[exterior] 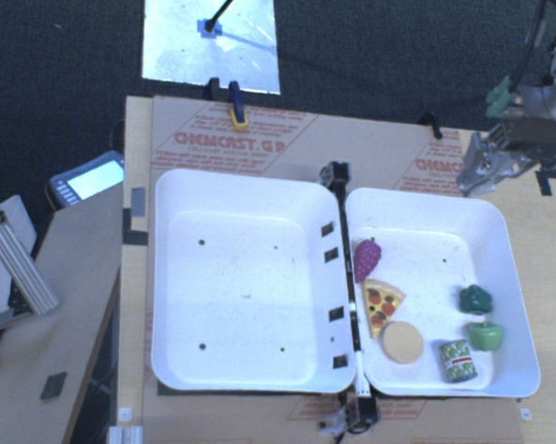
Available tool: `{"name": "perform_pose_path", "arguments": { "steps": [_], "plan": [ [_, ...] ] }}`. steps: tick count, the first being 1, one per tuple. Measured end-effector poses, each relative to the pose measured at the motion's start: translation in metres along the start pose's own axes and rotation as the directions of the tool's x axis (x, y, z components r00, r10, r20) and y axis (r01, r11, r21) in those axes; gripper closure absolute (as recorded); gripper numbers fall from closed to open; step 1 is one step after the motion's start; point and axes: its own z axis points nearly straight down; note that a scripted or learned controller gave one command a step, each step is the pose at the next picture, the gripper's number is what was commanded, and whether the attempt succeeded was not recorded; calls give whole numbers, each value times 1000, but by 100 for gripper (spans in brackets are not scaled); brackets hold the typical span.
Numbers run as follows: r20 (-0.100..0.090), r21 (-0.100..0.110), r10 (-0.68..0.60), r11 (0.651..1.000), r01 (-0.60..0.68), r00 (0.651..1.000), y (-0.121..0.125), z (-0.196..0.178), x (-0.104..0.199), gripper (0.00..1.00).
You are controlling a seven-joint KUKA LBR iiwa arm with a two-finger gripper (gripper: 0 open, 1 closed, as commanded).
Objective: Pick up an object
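The right bin (pixel 502 239) holds several toy items. A purple grape bunch (pixel 366 258) lies near the divider, with a pizza slice (pixel 383 305) and a round tan cookie (pixel 403 342) below it. At the bin's right side sit a dark green broccoli (pixel 475 298), a light green pepper (pixel 486 334) and a small green and red box (pixel 458 360). My gripper (pixel 478 172) hangs above the bin's back right rim, high over the bench, with nothing seen between its fingers. It is well apart from all the items.
The left bin (pixel 246 289) sits beside the right one, joined by a black-clipped divider (pixel 343 267). A cardboard sheet (pixel 264 136) lies under both bins. A shiny metal plate (pixel 212 34) lies at the back, and a small device (pixel 85 181) rests at the left.
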Motion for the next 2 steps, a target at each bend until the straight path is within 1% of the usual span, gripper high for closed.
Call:
{"name": "perform_pose_path", "arguments": {
  "steps": [1, 2],
  "plan": [
    [1, 1, -1, 1000, 1, 1000, 6, 1, 2, 100],
    [-1, 2, -4, 1000, 4, 1000, 0, 1, 42, 100]
  ]
}}
